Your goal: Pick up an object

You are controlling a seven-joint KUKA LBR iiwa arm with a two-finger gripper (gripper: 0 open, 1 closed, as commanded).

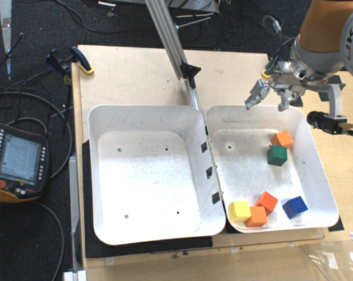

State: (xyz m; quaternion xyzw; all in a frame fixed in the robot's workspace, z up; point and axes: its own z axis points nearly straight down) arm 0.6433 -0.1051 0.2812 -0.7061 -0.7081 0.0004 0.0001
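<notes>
The metal gripper [270, 100] hangs with its 2 fingers spread, gripping nothing, above the right bin's [316, 157] rear rim. Inside lie 6 small matte blocks, among them a green cube [277, 156] touching an orange block [282, 139].

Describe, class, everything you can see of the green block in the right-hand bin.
The green block is a small cube, plain dark green with a matte look; whether it is wood or foam cannot be told. It sits flat on the floor of the right bin, towards the far end, turned a little against the bin's edges. An orange block lies just behind it, seemingly touching its upper corner. The gripper is above the bin's far rim, apart from it.
</notes>
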